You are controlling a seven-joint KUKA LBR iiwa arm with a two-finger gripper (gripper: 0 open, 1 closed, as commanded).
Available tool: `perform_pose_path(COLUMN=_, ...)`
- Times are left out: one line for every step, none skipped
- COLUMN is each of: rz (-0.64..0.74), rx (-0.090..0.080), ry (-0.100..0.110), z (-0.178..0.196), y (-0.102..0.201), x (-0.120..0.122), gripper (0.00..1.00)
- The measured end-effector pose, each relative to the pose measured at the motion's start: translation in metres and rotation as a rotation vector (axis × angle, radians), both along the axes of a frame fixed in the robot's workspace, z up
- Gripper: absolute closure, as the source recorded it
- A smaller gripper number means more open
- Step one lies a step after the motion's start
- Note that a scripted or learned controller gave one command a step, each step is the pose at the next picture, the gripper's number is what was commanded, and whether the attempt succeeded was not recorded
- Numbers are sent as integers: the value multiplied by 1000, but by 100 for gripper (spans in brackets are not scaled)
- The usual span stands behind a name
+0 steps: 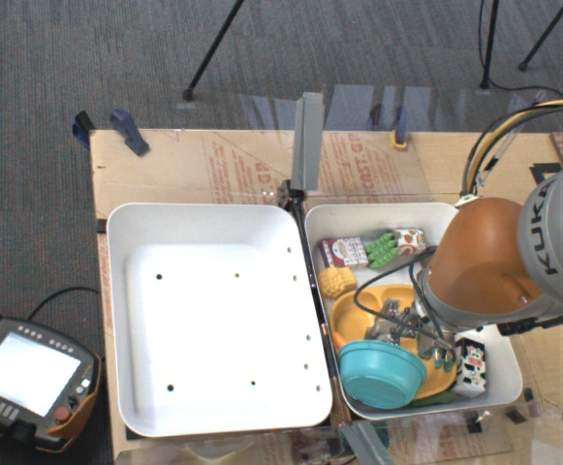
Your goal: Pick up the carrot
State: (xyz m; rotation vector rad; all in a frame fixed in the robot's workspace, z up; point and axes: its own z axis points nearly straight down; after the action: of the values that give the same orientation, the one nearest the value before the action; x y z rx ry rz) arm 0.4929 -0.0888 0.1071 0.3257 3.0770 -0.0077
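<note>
The grey arm with its orange band [484, 255] reaches in from the right over the right-hand shallow white bin [504, 381]. Its gripper [412, 332] hangs low above a round yellow plastic plate [359, 313] — whether the jaws are apart or together I cannot tell, for the metal parts blur against the clutter.

The carrot is hard to pick out: a small orange tip [338, 338] shows at the plate's left edge, just beside the bin wall, apart from the gripper.

A turquoise plastic bowl [380, 374] overlaps the plate's near side. Behind the plate lie a yellow knobbly corn cob [336, 281], a dark red carton [343, 252] and a green toy vegetable [383, 249].

The left white bin [213, 313] sits beside it on the brown surface [194, 168].
</note>
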Motion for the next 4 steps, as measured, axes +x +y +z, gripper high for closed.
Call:
perform_pose_path(rz=64, rx=10, ry=41, z=82, y=82, x=-11, gripper=100)
perform_pose_path(rz=323, rx=4, ry=48, z=79, y=126, x=4, gripper=100)
perform_pose_path(rz=324, rx=3, ry=48, z=80, y=127, x=4, gripper=0)
perform_pose_path(rz=42, rx=9, ry=51, z=79, y=108, x=-11, gripper=0)
